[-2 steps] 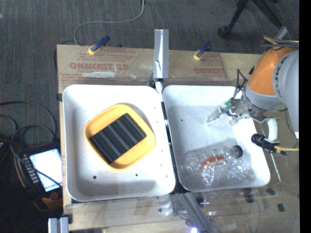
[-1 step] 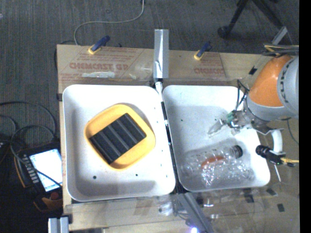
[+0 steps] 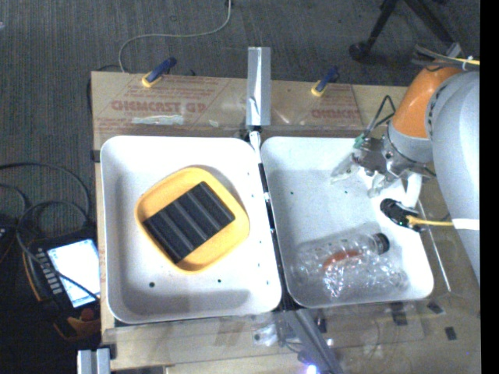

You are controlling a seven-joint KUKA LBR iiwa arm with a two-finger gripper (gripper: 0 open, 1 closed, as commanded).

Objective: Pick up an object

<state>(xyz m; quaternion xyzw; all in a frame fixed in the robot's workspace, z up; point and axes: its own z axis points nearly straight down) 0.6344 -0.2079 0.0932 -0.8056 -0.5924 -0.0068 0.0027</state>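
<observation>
Dark grey carpet (image 3: 156, 22) covers the floor around a bench (image 3: 187, 104) made of brown board with red letters on it. Two small blue and yellow clamps (image 3: 158, 71) sit on the far edge of the board. A shiny metal strip (image 3: 258, 88) stands between them, right where the two bins meet. Black chair legs (image 3: 398, 14) show at the top of the view, and a small screen with black cables (image 3: 66, 267) lies on the floor to the left.

Two white bins sit side by side and touch in the middle. The left bin (image 3: 125, 287) holds a yellow tray with a black ribbed top (image 3: 192, 218). It lies flat and turned at a slant, near the middle of the bin.

The right bin (image 3: 304, 178) holds a clear plastic bottle (image 3: 351, 265). The bottle looks crumpled and lies on its side near the front wall of the bin. It has a dark cap at its right end and something orange inside.

The grey arm with the orange band (image 3: 425, 104) comes in from the right. Its gripper (image 3: 373, 168) is over the far right part of the right bin, well apart from the bottle. Wires and small parts crowd around it, so I cannot tell if it is apart or together. Nothing can be seen in its grip.
</observation>
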